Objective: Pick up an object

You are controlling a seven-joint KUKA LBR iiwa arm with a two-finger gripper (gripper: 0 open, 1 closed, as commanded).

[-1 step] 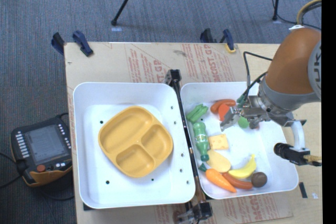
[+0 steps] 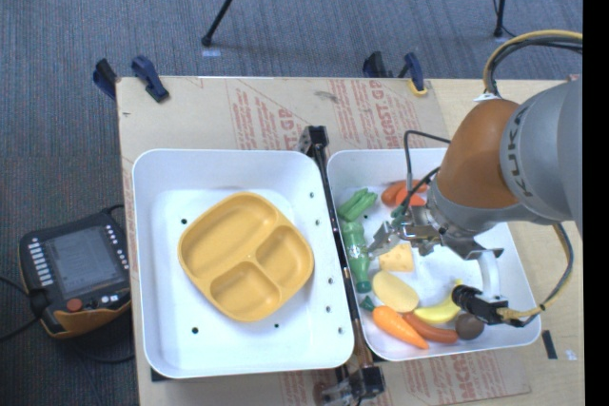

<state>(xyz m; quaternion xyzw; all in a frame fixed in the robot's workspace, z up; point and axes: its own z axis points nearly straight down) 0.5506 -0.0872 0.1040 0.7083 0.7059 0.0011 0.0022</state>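
The right bin (image 2: 526,285) holds several toy foods. Among them are a green pepper (image 2: 359,203), a green cucumber (image 2: 356,248), an orange piece (image 2: 398,195), a yellow cheese wedge (image 2: 399,260), a pale yellow potato (image 2: 395,291), a carrot (image 2: 397,326), a banana (image 2: 439,310) and a brown piece (image 2: 468,326). My gripper (image 2: 405,238) is low over the middle of this bin, just above the cheese wedge and right of the cucumber. It looks open, with nothing between its fingers.
The left bin (image 2: 152,299) holds a yellow divided plate (image 2: 245,255). The grey and orange arm (image 2: 495,166) covers the right bin's far right part. A cable loops down to the bin's front right corner. A teach pendant (image 2: 74,271) lies left of the bench.
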